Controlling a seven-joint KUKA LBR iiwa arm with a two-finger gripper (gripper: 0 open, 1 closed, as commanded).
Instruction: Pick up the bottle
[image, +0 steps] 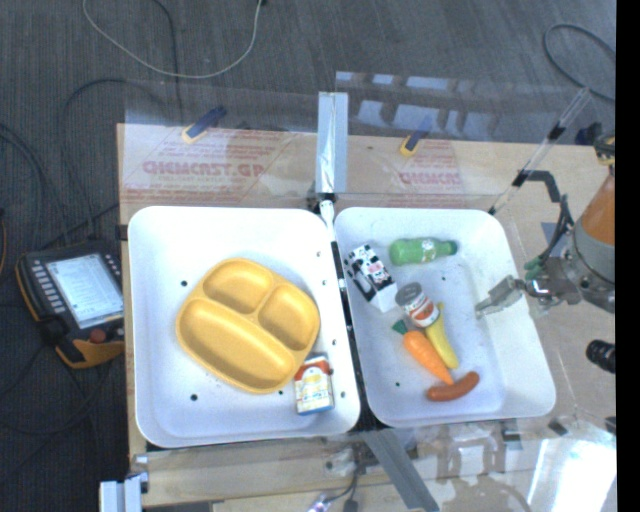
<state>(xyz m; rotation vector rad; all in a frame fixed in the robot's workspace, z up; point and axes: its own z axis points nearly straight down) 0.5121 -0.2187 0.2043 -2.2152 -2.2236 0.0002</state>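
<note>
And here is the bottle (422, 250), the green one, lying flat on its side in the right bin (520, 350), up near that bin's far wall. Its long axis runs roughly left to right across the bin, almost level. The paler end, probably the cap, points toward the arm side, though it is too small to be certain.

By the look of it this is a small plastic bottle: light, fairly stiff, smooth and rounded, so likely to roll or squirt out of a pinch. Best bet is to take it across the belly, at the middle of the body, fingers closing across the short width (squarely, not near either tapered end).

Just beside the bottle, toward the left bin (150, 400), sits a black-and-white toy (367, 271), near but apart. Nearer the camera from the bottle stand a small can (409, 296), a carrot (427, 357) and a sausage (452, 387), well clear of the grab.

The claw (503, 293) hovers over the right bin's arm-side rim, off from the bottle and holding nothing; how wide it stands I cannot tell.
</note>
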